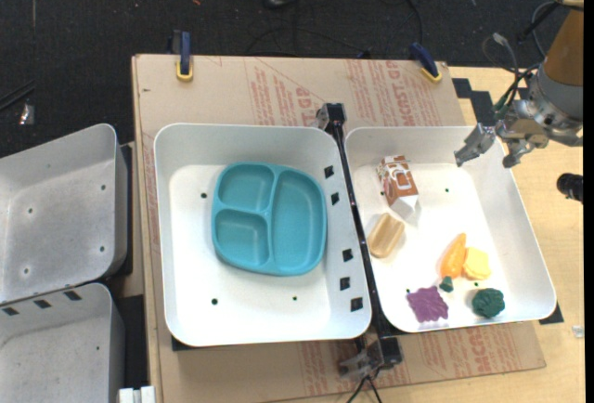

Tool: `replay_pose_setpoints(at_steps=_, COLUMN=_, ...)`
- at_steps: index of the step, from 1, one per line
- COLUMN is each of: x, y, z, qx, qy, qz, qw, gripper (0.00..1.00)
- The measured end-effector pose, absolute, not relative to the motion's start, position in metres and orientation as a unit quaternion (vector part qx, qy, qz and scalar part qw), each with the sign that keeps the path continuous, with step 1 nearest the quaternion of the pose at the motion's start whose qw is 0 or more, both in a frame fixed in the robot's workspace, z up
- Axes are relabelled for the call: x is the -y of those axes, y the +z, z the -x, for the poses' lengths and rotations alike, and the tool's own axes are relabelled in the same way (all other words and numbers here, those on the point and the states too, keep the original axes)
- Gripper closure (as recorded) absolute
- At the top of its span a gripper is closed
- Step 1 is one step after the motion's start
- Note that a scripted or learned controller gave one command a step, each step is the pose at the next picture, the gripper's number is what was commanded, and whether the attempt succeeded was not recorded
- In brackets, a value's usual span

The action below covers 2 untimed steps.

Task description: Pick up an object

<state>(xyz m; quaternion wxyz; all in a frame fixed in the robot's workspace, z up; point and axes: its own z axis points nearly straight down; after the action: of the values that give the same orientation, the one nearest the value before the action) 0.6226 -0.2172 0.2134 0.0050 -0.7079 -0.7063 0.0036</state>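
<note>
The right bin (520, 206) holds a brown and white carton (398, 180), a tan bread roll (386, 235), an orange carrot (452, 256), a yellow piece (476, 264), a purple bunch of grapes (427, 304) and a dark green broccoli (488, 302). My gripper (493, 149) hangs over the bin's far right corner. Its two fingers are spread apart with nothing between them. It stands well right of the carton and above the other items.
The left bin (186, 160) bears a teal divided plate (270, 217). A black divider with clips runs between the bins. Both bins rest on a cardboard sheet (278, 85). White trays (56, 206) lie off to the left.
</note>
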Motion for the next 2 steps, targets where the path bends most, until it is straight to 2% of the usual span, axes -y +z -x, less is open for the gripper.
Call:
replay_pose_setpoints(at_steps=1, x=0.216, y=0.223, z=-0.625, qx=0.708, qy=0.0001, qz=0.707, qw=0.0, gripper=0.0)
replay_pose_setpoints(at_steps=2, x=0.215, y=0.171, z=-0.636, qx=0.708, qy=0.0006, qz=0.706, qw=0.0, gripper=0.0)
